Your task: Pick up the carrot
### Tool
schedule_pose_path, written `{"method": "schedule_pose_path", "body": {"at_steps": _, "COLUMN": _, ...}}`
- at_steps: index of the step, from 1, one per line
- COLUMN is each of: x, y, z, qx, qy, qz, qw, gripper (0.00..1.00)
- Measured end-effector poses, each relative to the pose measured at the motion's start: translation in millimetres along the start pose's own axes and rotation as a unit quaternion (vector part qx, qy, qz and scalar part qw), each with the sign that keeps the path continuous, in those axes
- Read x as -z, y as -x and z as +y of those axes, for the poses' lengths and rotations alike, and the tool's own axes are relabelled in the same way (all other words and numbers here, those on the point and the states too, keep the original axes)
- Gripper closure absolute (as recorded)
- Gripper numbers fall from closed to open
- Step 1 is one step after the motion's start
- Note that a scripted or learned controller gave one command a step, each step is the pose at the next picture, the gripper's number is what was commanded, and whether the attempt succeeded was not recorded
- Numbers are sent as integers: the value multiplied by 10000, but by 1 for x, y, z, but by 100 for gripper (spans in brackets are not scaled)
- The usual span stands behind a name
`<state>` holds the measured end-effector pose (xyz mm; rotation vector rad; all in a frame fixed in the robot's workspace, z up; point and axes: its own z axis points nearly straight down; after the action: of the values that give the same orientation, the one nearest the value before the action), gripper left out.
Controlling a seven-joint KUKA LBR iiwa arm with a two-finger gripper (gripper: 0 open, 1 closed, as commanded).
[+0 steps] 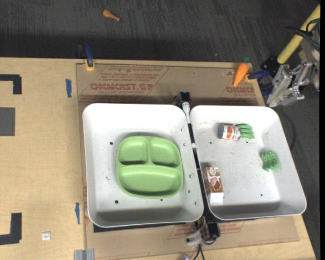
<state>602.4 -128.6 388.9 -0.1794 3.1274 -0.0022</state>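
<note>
One carrot [240,74] lying on the counter [40,167] just behind the right of two white bins [292,167], outside both. Inside that bin: one can [230,132], one green sprig [270,160], one box [213,184]. One green divided plate [150,166] in the left bin [96,152]. Hand [290,84] at far right; opening impossible to tell.

The gripper [293,84] stands at the right edge of the view, where the frame cuts off the arm behind it; its metal parts blur together, so the state of the fingers cannot be read. A yellow object [298,38] beside it is also cut by the frame. The label on the small can [230,132] is too small to read. The boxed item [213,184] carries print equally illegible. A small orange object [110,15] on the dark floor is too small to identify.
</note>
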Motion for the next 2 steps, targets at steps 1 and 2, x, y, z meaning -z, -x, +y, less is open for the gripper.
{"method": "schedule_pose_path", "body": {"at_steps": 1, "x": -108, "y": -1, "z": 65, "qx": 592, "qy": 17, "qz": 22, "qw": 9982, "gripper": 100}}
{"method": "schedule_pose_path", "body": {"at_steps": 2, "x": -142, "y": -51, "z": 7, "qx": 1227, "qy": 14, "qz": 29, "qw": 9924, "gripper": 100}}
